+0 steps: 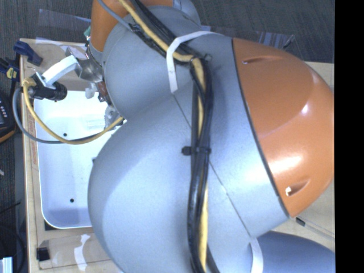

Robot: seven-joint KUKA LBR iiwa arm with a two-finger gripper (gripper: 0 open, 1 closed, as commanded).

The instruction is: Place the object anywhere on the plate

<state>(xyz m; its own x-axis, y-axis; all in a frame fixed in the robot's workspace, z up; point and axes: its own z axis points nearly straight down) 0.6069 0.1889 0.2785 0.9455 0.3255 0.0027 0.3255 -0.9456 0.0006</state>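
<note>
The arm (187, 152) covers most of the view. The pincer (94, 87) sits at upper left over a white bin (62, 169); its opening cannot be determined. Object and plate cannot be located relative to it. A yellow cable (40, 127) loops left of the pincer.

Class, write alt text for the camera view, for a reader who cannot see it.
A grey and orange robot arm looms close to the camera, covering most of the bench. Past its left side shows part of a white bin, crossed by a looping yellow cable.
</note>
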